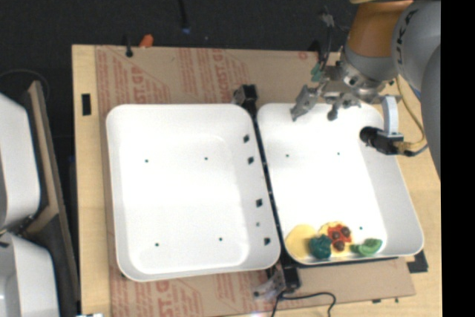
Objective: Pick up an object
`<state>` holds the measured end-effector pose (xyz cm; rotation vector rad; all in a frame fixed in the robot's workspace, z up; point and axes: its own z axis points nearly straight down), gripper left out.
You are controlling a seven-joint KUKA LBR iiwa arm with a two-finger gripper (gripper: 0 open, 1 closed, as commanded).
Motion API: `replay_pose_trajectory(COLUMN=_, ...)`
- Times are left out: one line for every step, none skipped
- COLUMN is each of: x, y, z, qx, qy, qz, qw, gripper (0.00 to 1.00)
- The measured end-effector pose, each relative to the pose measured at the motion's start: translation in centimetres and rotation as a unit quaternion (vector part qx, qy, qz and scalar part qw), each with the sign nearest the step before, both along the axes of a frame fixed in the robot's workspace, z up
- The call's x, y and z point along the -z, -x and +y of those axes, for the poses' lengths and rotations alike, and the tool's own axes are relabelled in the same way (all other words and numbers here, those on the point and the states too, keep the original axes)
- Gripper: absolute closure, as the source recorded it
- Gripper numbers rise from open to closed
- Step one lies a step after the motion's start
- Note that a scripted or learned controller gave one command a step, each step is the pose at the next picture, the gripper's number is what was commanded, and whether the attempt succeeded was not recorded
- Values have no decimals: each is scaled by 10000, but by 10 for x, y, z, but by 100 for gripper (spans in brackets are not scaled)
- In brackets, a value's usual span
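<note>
My gripper (317,110) hangs over the far edge of the right bin (334,167), its two grey fingers spread apart with nothing between them. Far from it, at the near edge of that bin, lies a small cluster of objects: a pale yellow flat piece (298,239), a teal lump (320,248), a red piece (339,232) and a green piece (368,246). They lie close together, some touching.
The left bin (185,189) sits beside the right one, with a black divider with clips (258,167) between them. Both rest on a cardboard sheet (171,74). A black cable fitting (378,138) sticks out near the right bin's far right side.
</note>
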<state>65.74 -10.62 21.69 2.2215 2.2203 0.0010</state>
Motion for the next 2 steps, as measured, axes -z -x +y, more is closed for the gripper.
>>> replay_pose_trajectory(x=63, y=-23, z=-34, qx=-200, qy=-3, qz=32, qw=9998, gripper=0)
replay_pose_trajectory(x=50, y=44, z=-12, qx=1, qy=-2, qz=5, qw=10000, gripper=0)
